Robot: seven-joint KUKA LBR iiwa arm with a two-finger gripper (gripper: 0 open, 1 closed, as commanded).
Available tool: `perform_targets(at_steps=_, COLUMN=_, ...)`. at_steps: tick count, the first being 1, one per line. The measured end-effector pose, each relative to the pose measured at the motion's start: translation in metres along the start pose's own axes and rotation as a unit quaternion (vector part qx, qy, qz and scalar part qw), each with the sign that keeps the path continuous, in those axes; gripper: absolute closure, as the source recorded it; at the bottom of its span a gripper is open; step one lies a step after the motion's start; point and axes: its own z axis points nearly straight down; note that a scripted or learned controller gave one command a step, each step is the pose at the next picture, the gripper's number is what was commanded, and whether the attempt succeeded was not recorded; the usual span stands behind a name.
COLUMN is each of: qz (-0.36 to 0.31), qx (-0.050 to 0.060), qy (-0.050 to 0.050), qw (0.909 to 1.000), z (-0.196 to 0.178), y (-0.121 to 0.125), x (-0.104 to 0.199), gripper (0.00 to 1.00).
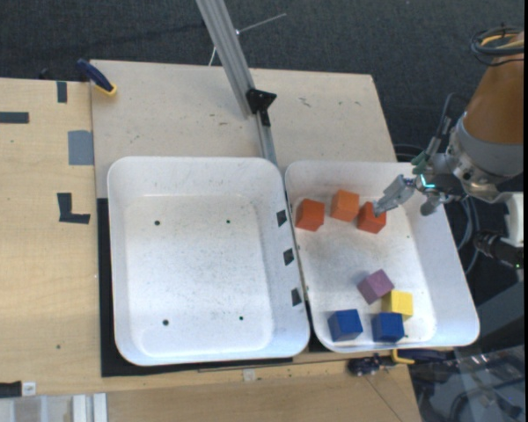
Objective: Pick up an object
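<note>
The right bin holds several small cubes. Along its far side sit an orange-red cube, an orange cube and a red cube. Nearer the front lie a purple cube, a yellow cube and two blue cubes. My gripper hangs over the bin's far right part. It is open, with one finger reaching down just beside the red cube and nothing between the fingers.
The left bin stands next to the right one. A slanted metal pole crosses the bench behind the bins. A blue and yellow tool lies at the far left of the bench.
</note>
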Motion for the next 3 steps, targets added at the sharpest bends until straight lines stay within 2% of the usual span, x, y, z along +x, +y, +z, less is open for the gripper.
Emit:
perform_targets(at_steps=1, qz=-0.001, qx=-0.002, qy=0.0, qw=1.0, z=-0.003, y=0.001, x=0.0, gripper=0.0)
perform_targets(at_steps=3, qz=0.001, qx=0.001, qy=-0.001, qw=1.0, z=0.101, y=-0.006, x=-0.019, gripper=0.0)
